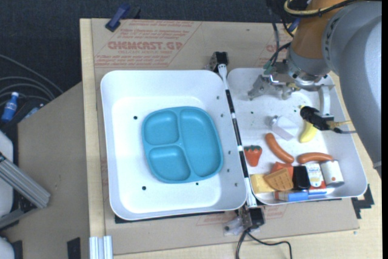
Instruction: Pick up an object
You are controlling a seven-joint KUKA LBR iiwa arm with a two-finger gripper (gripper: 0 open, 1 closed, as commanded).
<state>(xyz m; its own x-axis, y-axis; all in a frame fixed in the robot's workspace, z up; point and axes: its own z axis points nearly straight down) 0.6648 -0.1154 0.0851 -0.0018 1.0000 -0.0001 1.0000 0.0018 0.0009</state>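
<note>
Right bin point(260, 79) far edge: arm point(315, 39) overhead.

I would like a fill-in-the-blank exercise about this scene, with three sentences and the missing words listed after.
1. The blue divided plate lies in the ____ bin.
2. The plate has ____ compartments.
3. The toy foods, such as the strawberry and the banana, lie in the ____ bin, where the gripper reaches in.

Missing words: left; three; right
</note>
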